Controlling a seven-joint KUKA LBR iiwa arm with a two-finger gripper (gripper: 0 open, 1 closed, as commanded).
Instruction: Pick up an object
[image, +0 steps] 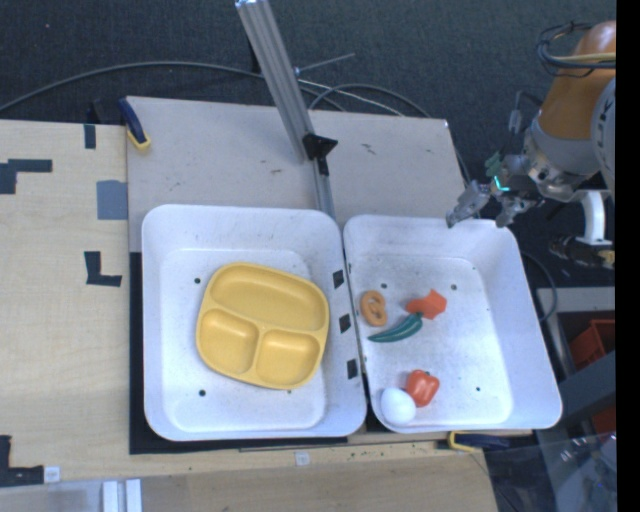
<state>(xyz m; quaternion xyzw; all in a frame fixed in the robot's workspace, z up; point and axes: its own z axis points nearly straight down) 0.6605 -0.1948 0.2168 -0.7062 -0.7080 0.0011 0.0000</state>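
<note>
1. Wooden bench (60, 300) is sitting under everything, with a pale board on it and two white bins side by side, plus a metal pole (285, 90) slanting in from the top.
2. Left bin (165, 230) is carrying a yellow divided plate (263, 325) with three compartments, lying flat and a bit rotated.
3. Right bin (500, 300) is holding the small stuff, all well clear of the far rim.
4. Grey arm with the orange band (575, 100) is coming in from the right, and the gripper (482, 205) is hanging over the far right corner of the right bin. Fingers are looking spread apart with nothing between them, not touching any object.
5. Green pepper-like piece (397, 328) is lying mid-bin, curved, touching the orange-red chunk (428, 304) just beside it.
6. Red pepper toy (423, 386) is sitting near the front rim, touching a white egg-shaped ball (398, 405).
7. Tan pretzel-looking ring (374, 307) is lying near the left wall.
</note>
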